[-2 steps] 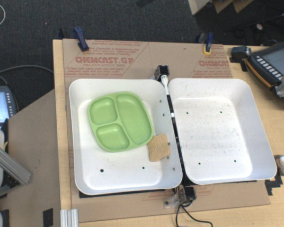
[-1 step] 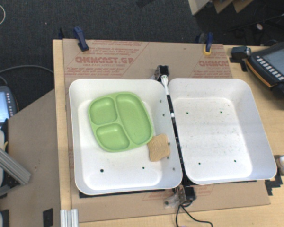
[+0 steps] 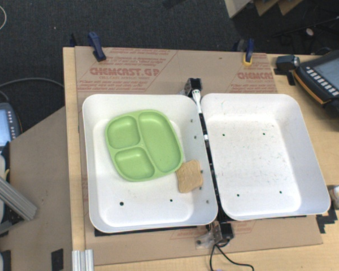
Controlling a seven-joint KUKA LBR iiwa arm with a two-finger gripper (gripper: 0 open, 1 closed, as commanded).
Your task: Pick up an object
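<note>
A green divided plate with three compartments lies in the left white bin, slightly left of that bin's middle. A tan, roughly square sponge-like piece rests flat on the bin floor, touching the plate's lower right edge. The right white bin has a speckled floor.
The bins sit side by side on a brown board held by a blue clamp at the back left and another clamp at the back right. A black handheld pendant lies at the far right. Cables hang at the front.
</note>
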